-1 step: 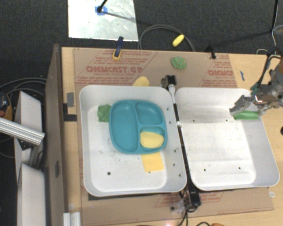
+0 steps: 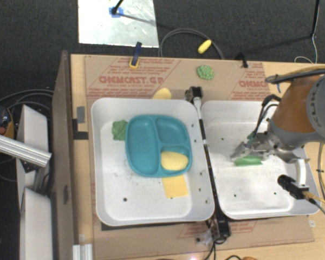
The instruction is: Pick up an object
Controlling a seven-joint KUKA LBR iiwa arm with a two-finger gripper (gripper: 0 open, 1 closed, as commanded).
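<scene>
Claw (image 2: 253, 147) of the grey KUKA arm (image 2: 300, 115), orange band above its wrist, sits low in the right bin (image 2: 244, 199), its metal tip directly over a flat green object (image 2: 248, 160) that lies on the bin's white floor. Whether the tip touches the green piece cannot be told from this slanted view, and the fingers are too small and dark to judge how far apart they stand.

Far to the claw's left, in the left bin (image 2: 105, 188), rests a teal plastic divided plate (image 2: 146, 142) with rounded corners. A smooth, pale yellow oval piece (image 2: 174, 160) lies in the plate's compartment nearest the claw. A thin yellow square (image 2: 176, 186) lies flat on the bin floor just below the plate, and a leafy green piece (image 2: 119, 129) peeks out at the plate's far side.

Beyond the bins, on the brown cardboard-covered surface (image 2: 124, 75) printed with red lettering, a knobbly green round item (image 2: 205, 72) sits up and left of the claw, and another yellow piece (image 2: 162, 93) rests at the left bin's upper rim. Both bins are shallow, white and pierced by small dark holes.
</scene>
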